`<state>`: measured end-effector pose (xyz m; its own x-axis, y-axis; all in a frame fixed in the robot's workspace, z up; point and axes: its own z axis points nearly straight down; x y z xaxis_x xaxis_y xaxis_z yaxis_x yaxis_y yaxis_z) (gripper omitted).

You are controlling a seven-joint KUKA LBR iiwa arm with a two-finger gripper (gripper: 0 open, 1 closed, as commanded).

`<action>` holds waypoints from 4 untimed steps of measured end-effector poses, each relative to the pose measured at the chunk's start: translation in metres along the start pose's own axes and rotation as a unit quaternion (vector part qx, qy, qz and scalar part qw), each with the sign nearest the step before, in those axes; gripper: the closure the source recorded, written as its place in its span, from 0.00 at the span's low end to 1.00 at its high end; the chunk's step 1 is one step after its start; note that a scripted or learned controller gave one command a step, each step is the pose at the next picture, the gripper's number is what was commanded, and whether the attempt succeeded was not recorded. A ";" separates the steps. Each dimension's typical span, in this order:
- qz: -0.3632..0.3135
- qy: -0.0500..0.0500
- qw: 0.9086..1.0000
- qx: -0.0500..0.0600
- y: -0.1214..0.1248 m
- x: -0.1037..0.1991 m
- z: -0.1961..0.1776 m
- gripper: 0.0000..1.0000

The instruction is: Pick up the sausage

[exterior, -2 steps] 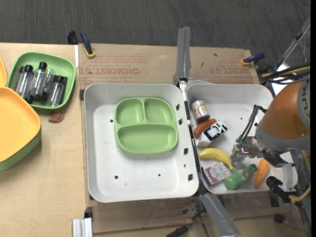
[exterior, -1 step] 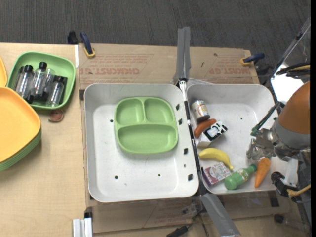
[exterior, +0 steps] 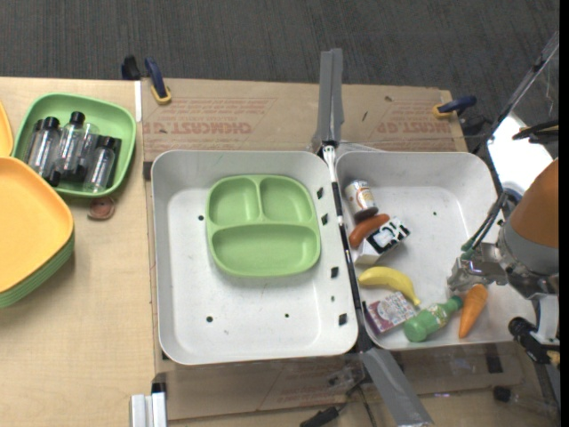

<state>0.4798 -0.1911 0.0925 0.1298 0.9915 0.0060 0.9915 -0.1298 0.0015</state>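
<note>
A camera looked down at a slant on a wooden bench carrying two shallow white bins side by side. The left bin (exterior: 178,265) held a pale green divided plate (exterior: 263,224) with three compartments, lying flat near its middle. The right bin (exterior: 436,172) held a cluster of small items along its left and lower parts. The sausage (exterior: 368,229), reddish-brown and short, lay tilted near the left wall of the right bin, just below a small upright can (exterior: 360,196) and touching a black-and-white toy (exterior: 389,235) on its right. Below these lay a yellow banana (exterior: 388,280), then a pink-labelled packet (exterior: 388,311), with a green bottle (exterior: 429,320) beside it. An orange carrot (exterior: 471,310) lay tilted near the bin's lower right corner. The arm reached in from the right, its orange band visible at the frame edge, and its gripper (exterior: 468,272) hung low over the right side of the right bin, just above the carrot's top end and well apart from the sausage. Whether anything touched the gripper could not be told, and how its parts stood was too small to make out. At the far left of the bench sat a green tray (exterior: 116,123) of dark-capped bottles (exterior: 71,149) and a stack of orange plates (exterior: 31,238).
</note>
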 end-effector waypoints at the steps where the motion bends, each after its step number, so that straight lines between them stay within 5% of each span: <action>1: 0.049 -0.003 0.999 0.001 0.006 -0.017 0.001 1.00; 2: 0.087 -0.004 0.996 0.001 0.022 -0.023 0.001 1.00; 4: -0.063 -0.003 0.998 0.003 -0.010 0.055 0.002 1.00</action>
<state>0.4769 -0.1349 0.0904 0.0032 1.0000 0.0009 1.0000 -0.0032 -0.0033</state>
